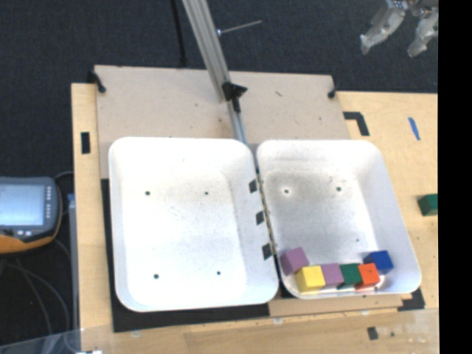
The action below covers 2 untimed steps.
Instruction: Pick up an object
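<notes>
Small coloured blocks huddle along near wall of right shallow white bin [383, 172]: purple cube [295, 259], yellow cube [310, 278], orange cube [368, 275], blue cube [379, 260]. Likely slid there; bin tilts nearward.

Pale two-finger pincer [402, 26] parked high at far right, well apart from blocks; cannot tell finger state. Nothing grasped.

Both bins [184, 153] are white, grey-speckled. Blocks observed: two purple [294, 259], one yellow [310, 277], green [349, 274], orange [368, 274], blue [379, 259]. Bench [383, 109] is tan.
</notes>
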Tool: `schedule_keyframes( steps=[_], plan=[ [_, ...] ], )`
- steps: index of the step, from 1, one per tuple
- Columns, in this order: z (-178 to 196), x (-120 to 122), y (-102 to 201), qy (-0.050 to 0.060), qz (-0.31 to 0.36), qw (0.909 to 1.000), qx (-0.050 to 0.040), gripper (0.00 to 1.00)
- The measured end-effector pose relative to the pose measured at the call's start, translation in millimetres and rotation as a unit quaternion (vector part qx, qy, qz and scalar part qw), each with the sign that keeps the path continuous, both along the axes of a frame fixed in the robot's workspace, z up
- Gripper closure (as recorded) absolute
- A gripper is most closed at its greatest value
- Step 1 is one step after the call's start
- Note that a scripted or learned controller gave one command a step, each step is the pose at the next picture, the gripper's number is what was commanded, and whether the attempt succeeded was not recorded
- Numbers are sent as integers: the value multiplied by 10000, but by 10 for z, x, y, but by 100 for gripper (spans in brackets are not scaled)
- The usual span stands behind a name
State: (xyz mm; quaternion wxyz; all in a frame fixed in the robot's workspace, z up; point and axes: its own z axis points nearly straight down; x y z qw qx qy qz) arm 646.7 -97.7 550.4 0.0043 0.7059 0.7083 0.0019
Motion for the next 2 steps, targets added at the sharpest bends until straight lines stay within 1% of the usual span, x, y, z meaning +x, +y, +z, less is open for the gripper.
schedule_keyframes(
  steps=[1,2],
  plan=[
    [-1644,-152,904,82,12,10000,18,0],
    [-984,-140,176,2,-48,10000,-7,0]
  ],
)
